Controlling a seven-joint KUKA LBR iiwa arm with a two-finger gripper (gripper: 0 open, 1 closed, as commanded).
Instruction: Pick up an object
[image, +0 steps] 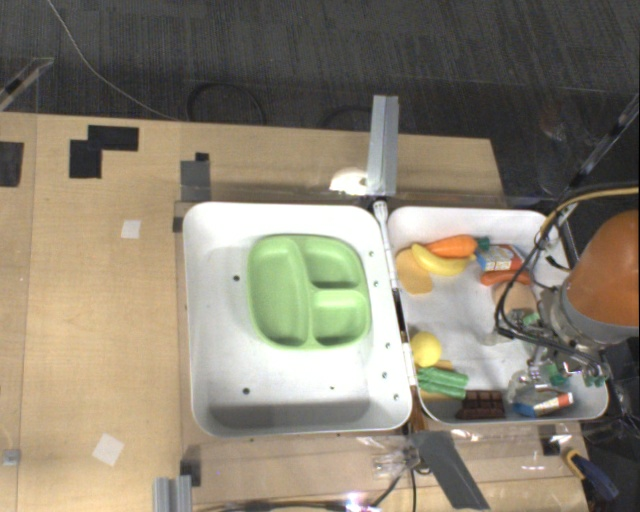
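End effector (541, 383) tangled in cables, fingers indistinct

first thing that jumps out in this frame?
The green divided tray, alone in the left bin. Then the toy food along the right bin's edges: carrot and banana at the top, lemon lower left. The arm's orange band looms over the right side.

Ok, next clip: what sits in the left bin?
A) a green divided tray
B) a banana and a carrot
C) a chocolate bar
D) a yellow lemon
A: the green divided tray lies alone in the left bin, while the banana, carrot and other small items are in the right bin.
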